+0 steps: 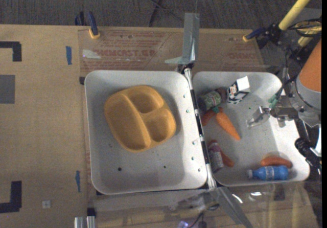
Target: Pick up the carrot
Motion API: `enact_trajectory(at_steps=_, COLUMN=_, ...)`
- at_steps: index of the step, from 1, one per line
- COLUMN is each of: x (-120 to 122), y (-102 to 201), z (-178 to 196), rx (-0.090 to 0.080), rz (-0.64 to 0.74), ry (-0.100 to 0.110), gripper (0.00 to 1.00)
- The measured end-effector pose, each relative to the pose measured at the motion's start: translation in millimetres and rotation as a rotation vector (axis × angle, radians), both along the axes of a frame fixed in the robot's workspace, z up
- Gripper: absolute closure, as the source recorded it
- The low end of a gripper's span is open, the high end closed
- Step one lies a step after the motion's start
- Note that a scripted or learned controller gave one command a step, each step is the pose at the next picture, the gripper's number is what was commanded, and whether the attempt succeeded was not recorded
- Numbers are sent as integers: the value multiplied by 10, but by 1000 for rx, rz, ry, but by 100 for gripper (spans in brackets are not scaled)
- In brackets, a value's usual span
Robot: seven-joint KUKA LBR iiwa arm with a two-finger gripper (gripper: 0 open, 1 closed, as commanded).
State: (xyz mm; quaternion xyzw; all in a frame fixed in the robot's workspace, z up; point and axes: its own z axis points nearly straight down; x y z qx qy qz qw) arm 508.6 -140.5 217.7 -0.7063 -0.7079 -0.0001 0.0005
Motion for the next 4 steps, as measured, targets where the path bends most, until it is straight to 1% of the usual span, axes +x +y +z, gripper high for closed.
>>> enact_trajectory(at_steps=1, x=196, y=376, z=-1310, rx=-1, rz=8, ry=-5, gripper=0)
enact_trajectory(at_steps=2, x=452, y=633, z=-327, rx=-1, rz=308, ry=-3, gripper=0)
enact_trajectory(at_steps=3, x=474, y=238, z=-1307, rx=-3, rz=352, ry=-7, gripper=0)
enact_trajectory(at_steps=4, x=591, y=-2, z=-1298, rx=-2, rz=374, ry=-9, gripper=0)
